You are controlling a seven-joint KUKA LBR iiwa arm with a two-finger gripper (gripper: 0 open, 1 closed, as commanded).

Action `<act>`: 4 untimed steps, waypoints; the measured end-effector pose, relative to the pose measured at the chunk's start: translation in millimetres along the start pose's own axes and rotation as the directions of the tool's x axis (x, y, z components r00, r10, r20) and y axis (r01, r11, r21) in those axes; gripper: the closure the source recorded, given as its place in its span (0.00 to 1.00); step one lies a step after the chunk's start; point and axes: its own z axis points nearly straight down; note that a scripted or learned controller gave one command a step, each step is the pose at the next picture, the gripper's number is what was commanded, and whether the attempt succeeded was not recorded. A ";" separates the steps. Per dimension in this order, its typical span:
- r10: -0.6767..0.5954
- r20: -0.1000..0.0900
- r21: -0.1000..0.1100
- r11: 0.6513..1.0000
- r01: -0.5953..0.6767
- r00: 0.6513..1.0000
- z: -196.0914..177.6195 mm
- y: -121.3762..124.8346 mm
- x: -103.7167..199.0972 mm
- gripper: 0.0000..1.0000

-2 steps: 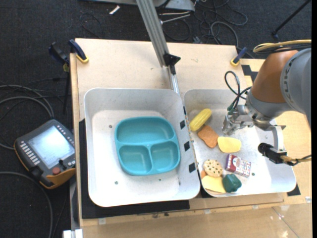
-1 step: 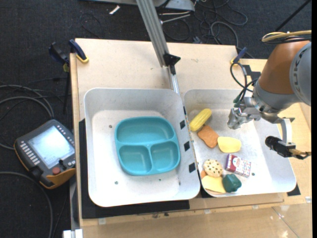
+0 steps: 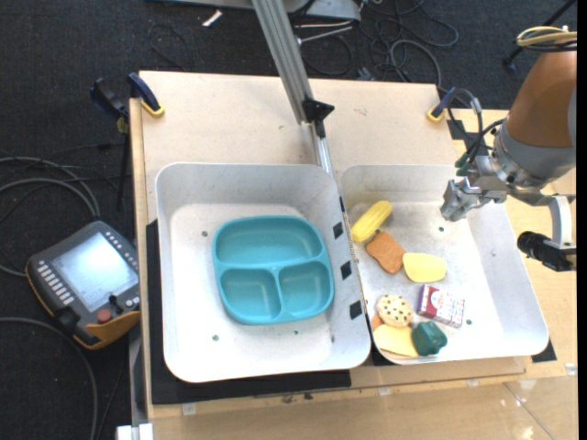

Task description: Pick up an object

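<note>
Yellow corn cob (image 3: 371,220) lies nearest the tool (image 3: 454,203), off to its left in the right bin (image 3: 500,255).
The tool hangs over that bin's far side, clear of everything; its fingers look small and blurred here, so open or closed, I cannot tell. A teal tray (image 3: 272,269) sits in the left bin (image 3: 183,246).

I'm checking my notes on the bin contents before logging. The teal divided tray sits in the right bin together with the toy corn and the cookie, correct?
Not quite. The camera view shows the teal divided tray alone in the left bin. The toy corn and the cookie are in the right bin, as you noted, among other toy foods.
</note>
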 end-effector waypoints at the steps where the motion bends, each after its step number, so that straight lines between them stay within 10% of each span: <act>1: 0.000 0.000 -0.001 1.000 0.000 1.000 -63.1 -0.3 -5.2 1.00; 4: -0.006 -0.004 0.009 1.000 0.006 1.000 -44.0 -45.8 152.4 1.00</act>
